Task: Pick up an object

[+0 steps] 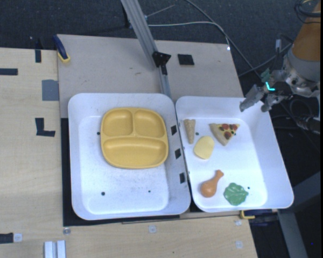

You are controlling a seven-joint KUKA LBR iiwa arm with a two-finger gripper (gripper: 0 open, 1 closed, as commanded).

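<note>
Hand [257, 102] at right bin [269, 144] far corner, state unreadable from my feed. Drumstick [211, 184]: light, rigid plastic, slick; I'd pinch across thin shank.

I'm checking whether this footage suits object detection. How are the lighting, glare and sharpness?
Camera view: even, soft lighting with faint shadows; the white right bin looks bright with slight washout; the pizza slice and yellow tray read clearly; the gripper at the bin's far corner is small and somewhat soft.
</note>
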